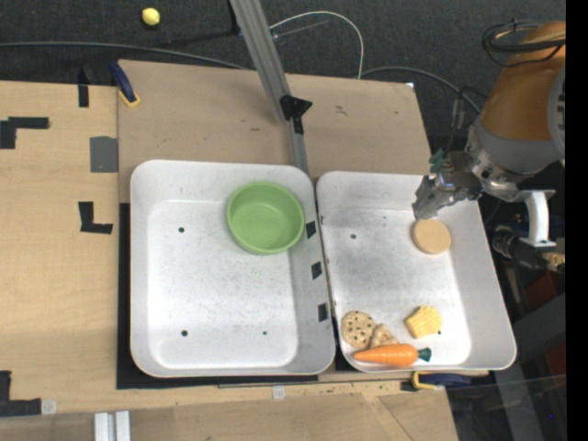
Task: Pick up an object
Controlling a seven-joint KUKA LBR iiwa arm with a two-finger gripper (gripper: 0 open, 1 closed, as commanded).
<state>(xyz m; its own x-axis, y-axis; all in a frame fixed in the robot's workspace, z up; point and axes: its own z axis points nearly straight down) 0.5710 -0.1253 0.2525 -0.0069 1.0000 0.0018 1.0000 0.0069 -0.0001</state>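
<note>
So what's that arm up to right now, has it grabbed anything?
Gripper low over right bin, nothing seen in it. Round tan piece lies just below it. Cookie, carrot at bin's near edge, out of the way.

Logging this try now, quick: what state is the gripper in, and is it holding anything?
Gripper: cannot be told; it sits just above the round tan disc in the right bin, and nothing shows held in it.

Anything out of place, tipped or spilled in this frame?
One stray: a small yellow ball lies on the dark floor beyond the bench, outside both bins. The green bowl sits upright in the left bin; the round tan piece, below the end effector, is unspilled.
</note>
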